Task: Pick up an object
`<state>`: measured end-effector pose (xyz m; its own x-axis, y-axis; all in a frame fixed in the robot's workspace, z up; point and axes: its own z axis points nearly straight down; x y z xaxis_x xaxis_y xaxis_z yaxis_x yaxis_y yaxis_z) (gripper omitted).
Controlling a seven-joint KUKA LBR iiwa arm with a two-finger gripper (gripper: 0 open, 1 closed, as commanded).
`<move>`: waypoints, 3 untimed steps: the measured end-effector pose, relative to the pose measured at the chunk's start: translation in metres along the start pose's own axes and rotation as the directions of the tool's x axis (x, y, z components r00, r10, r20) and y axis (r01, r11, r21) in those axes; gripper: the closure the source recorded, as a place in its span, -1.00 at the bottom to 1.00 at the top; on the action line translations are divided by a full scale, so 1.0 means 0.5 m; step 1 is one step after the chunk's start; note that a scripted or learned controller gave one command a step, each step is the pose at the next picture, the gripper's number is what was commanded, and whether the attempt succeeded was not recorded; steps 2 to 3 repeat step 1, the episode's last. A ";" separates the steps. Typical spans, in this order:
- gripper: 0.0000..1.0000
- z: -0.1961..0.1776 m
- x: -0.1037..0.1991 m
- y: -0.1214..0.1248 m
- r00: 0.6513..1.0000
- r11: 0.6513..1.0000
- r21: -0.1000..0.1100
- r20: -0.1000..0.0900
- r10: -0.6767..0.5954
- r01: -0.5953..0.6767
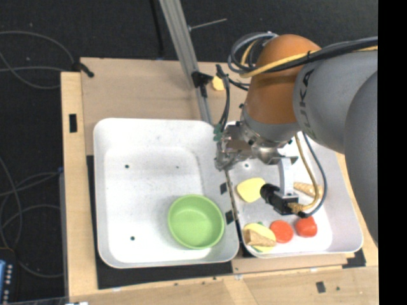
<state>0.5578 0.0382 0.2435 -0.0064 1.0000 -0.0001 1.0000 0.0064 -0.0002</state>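
Yellow rounded object (250, 190): smooth, pale — lies in the right white bin (340, 230), near its left wall.
Gripper (222, 161): above the bins' shared edge, just up-left of the yellow piece.
Green round bowl (195, 222): left white bin (127, 170).

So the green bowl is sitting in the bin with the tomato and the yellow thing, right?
Not quite. The camera view shows the green bowl alone in the left bin. The tomato and the yellow thing lie in the right bin.
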 end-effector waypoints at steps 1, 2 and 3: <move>1.00 -0.016 0.099 0.000 1.000 1.000 -0.001 -0.002 -0.002 0.002; 1.00 -0.016 0.099 0.000 1.000 1.000 -0.001 -0.002 -0.002 0.002; 1.00 -0.016 0.099 0.000 1.000 1.000 -0.001 -0.002 -0.002 0.002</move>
